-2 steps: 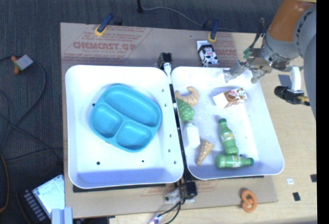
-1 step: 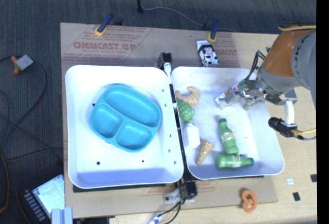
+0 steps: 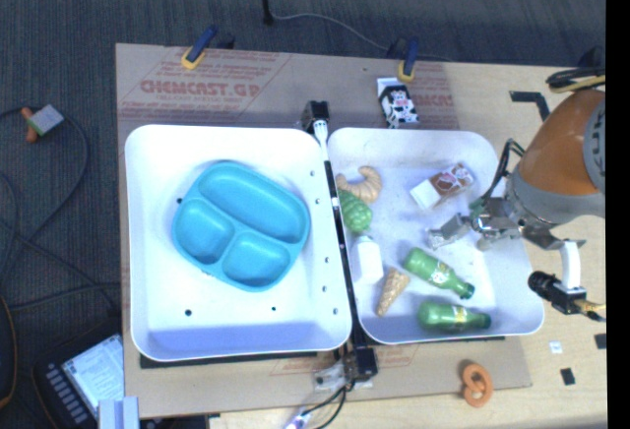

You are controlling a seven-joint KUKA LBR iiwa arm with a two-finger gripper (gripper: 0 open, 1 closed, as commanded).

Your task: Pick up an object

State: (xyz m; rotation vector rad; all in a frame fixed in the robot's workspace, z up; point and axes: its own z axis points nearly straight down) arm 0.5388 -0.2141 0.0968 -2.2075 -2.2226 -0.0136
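I see the claw (image 3: 455, 229) hanging low over the right bin (image 3: 492, 150), reaching in from three o'clock; I cannot tell how it stands. Just at its five o'clock lies a green bottle (image 3: 439, 274), with a second green bottle (image 3: 453, 317) near the bin's six o'clock rim. A croissant (image 3: 362, 184) sits at ten o'clock. The left bin (image 3: 148, 299) holds a blue divided tray (image 3: 241, 224).
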